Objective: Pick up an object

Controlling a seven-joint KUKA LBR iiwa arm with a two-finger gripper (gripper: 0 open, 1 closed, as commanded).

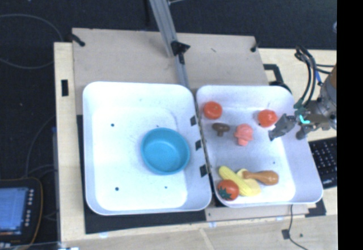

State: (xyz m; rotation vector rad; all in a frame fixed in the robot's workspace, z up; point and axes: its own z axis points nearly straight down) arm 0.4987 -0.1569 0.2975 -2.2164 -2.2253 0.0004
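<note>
gripper sits over right edge of right bin, fingers spread apart, nothing between them. nearest item: red-orange ball, round, no long axis, just left of the fingers, apart from them. pink piece mid-bin. brown mushroom-like piece to its left, orange ball above that. near front wall: brown drumstick, long axis left-right, thick end right; yellow corn slanting; red tomato at corner. left bin holds blue bowl, upright.
</note>
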